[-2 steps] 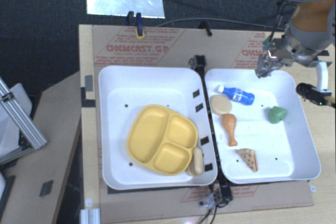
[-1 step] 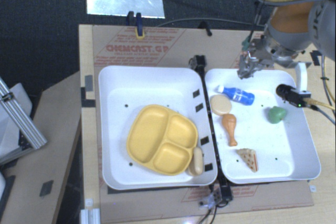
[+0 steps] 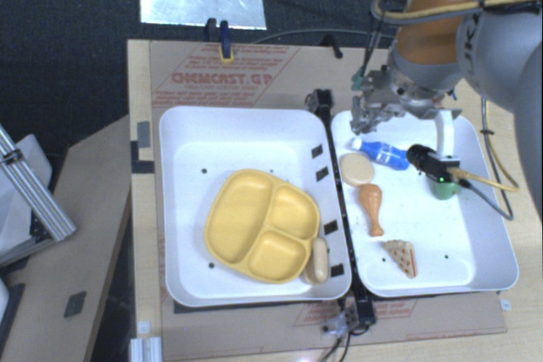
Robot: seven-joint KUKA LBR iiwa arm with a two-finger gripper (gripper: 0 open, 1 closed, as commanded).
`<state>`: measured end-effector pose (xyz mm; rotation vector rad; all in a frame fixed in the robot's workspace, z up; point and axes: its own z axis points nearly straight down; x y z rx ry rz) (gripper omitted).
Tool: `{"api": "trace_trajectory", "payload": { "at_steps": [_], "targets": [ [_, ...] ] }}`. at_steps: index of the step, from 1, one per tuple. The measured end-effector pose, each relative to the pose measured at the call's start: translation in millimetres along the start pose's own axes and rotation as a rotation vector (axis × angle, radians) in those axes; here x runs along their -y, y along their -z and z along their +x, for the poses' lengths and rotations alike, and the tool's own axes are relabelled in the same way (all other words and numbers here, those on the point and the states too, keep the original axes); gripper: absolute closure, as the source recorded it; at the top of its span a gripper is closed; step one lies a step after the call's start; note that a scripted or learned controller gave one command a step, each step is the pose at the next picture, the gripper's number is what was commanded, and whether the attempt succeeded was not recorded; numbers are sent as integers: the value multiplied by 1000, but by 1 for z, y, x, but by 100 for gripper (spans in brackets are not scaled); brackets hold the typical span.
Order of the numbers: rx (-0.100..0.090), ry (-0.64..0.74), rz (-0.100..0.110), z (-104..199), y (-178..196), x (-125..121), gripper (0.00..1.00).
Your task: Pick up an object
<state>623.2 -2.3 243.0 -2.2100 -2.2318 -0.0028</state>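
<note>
Claw (image 3: 365,121) hangs just above the far-left end of the blue bottle (image 3: 386,154), over the far corner of the right bin (image 3: 501,267). You cannot tell from this slant whether it is open or closed. Nothing shows in its grasp, so the pick is not yet made.

Layout, near to far, all referred to the bottle:
- tan wedge (image 3: 400,257): well to its near side, lying alone.
- yellow plate (image 3: 263,225): well to its near-left, across the divider in the left bin (image 3: 195,140). Judged out of play.
- drumstick (image 3: 371,209): between wedge and bottle.
- pale disc (image 3: 357,170): just beside the bottle's near-left end, possibly touching; the view is too coarse to say.
- green thing (image 3: 444,186): near its right end, partly hidden.

Probable target is the bottle, being closest under the claw.

Risks you should watch:
1. The bottle lies on its side and looks round-bodied. A closure off its middle would likely roll it or squirt it out.
2. The claw stands over the end rather than the body. A straight descent may catch only the tip, or meet the bin floor.
3. The bin wall and divider are close on that side, so a small offset could strike them.
4. The disc crowds the near-left end. It may be clipped, or block the closure.
</note>
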Motion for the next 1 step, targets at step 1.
{"api": "trace_trajectory", "payload": {
  "at_steps": [1],
  "targets": [
    [0, -1, -1, 56, 5, 4, 100]
  ]
}}
